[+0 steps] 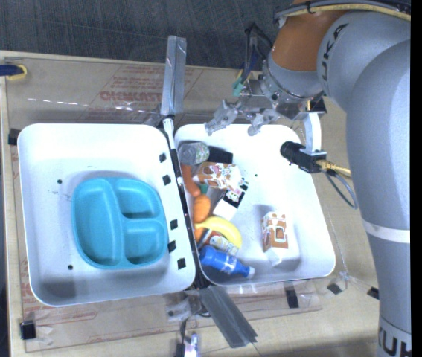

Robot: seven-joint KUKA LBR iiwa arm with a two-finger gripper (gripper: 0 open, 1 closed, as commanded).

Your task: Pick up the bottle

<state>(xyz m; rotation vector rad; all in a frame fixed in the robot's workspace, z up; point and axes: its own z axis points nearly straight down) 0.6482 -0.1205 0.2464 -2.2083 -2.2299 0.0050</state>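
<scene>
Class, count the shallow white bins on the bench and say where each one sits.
2. One shallow white bin lies on the view's left, holding a blue divided tray. The other white bin lies beside it on the right, holding the jumbled items.

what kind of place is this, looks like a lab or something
Most likely a robotics lab test bench: a grey robot arm with an orange band reaches over two shallow white plastic bins clamped to a taped board, one holding a blue sectioned tray, the other jumbled small items including a blue bottle.
</scene>
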